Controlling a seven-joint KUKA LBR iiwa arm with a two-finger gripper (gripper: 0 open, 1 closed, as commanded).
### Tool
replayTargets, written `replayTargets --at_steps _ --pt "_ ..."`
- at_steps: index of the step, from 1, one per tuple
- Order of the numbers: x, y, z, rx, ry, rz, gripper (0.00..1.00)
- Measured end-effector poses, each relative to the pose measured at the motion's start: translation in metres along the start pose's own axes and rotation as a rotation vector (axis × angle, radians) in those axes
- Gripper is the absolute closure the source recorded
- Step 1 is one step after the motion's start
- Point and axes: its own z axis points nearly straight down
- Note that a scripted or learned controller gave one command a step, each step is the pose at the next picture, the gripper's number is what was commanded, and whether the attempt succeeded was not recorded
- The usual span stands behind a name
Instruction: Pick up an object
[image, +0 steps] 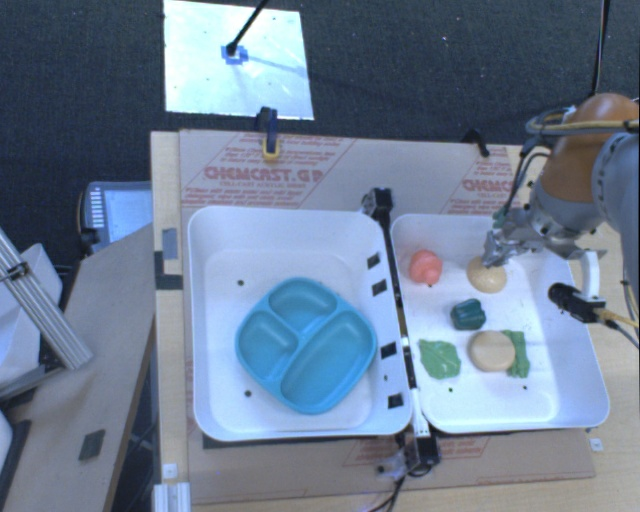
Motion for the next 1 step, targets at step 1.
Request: replayTargets --at_steps 1 --pt "0.0059 -0.0046 -0.0489 0.000 0.001 0.002 1.00"
